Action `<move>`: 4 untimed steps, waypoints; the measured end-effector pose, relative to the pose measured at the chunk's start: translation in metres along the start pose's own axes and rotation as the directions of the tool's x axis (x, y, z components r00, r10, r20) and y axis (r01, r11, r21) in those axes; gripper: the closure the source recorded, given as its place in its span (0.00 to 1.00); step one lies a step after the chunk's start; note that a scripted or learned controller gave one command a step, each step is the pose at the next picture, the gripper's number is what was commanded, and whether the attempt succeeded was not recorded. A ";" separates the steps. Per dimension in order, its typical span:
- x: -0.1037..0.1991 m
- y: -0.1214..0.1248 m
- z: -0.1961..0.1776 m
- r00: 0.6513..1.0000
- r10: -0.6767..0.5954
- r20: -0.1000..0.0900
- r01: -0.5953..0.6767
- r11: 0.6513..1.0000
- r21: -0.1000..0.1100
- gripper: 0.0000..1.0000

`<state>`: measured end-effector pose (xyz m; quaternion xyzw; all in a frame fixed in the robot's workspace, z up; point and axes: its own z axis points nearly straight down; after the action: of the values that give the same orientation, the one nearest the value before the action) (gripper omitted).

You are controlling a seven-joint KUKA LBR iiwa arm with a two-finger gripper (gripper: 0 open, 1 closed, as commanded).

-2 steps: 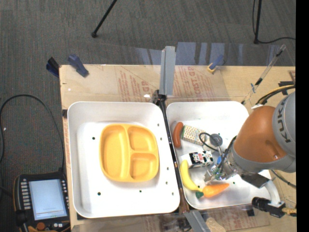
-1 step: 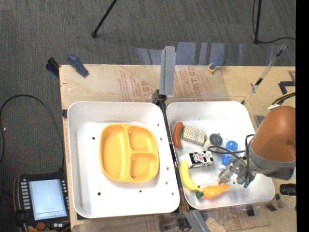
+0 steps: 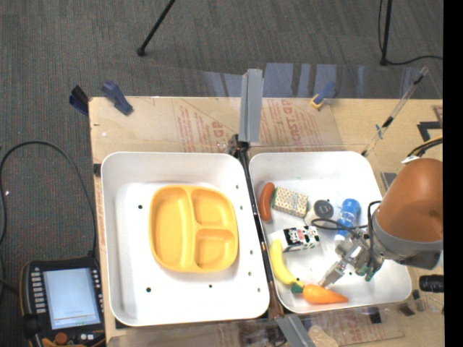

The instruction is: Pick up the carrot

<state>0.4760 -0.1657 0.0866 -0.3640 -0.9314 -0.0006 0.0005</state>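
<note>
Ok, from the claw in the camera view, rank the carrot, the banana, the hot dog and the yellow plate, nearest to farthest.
From the claw, in the right bin:
1. Carrot, just below it by the bin's front edge.
2. Banana, to its left along the bin's left wall.
3. Hot dog, up and left, at the bin's far-left side.
4. Yellow plate, in the left bin.
</note>
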 end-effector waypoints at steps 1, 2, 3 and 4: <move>0.000 0.000 -0.008 1.000 0.004 -0.002 -0.004 1.000 -0.001 1.00; -0.005 -0.006 0.000 0.990 0.143 -0.003 -0.143 0.990 0.001 1.00; 0.011 0.011 0.001 0.995 0.103 -0.004 -0.102 0.995 0.002 1.00; 0.014 0.016 0.001 0.987 -0.164 -0.004 0.164 0.987 0.001 1.00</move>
<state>0.4764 -0.1449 0.0858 -0.2863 -0.9581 -0.0007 0.0026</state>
